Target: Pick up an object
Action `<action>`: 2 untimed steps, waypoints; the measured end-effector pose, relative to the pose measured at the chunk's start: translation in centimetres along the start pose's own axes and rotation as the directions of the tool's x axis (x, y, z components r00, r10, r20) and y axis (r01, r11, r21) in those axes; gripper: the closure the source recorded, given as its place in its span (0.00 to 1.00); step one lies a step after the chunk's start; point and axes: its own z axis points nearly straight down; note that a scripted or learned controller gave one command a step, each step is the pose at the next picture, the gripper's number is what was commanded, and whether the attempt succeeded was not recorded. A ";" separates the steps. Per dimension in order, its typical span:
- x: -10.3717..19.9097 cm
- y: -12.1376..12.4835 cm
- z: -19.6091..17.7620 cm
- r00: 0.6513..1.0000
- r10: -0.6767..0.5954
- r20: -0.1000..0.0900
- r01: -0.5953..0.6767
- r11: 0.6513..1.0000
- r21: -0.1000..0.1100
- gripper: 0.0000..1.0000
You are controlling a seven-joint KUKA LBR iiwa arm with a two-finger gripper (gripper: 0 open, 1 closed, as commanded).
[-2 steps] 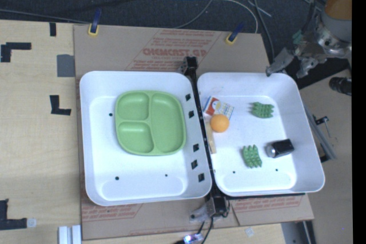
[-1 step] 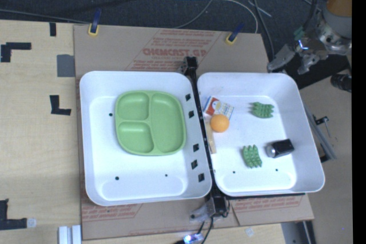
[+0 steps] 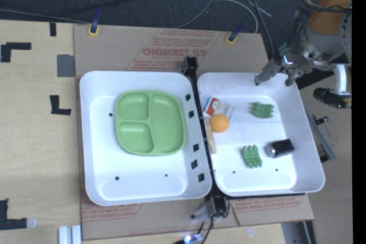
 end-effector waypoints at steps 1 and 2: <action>0.0 -0.4 6.4 1.000 0.001 0.000 -0.001 1.000 0.001 0.00; 0.2 -0.5 11.9 1.000 0.000 0.001 0.000 1.000 -0.001 0.00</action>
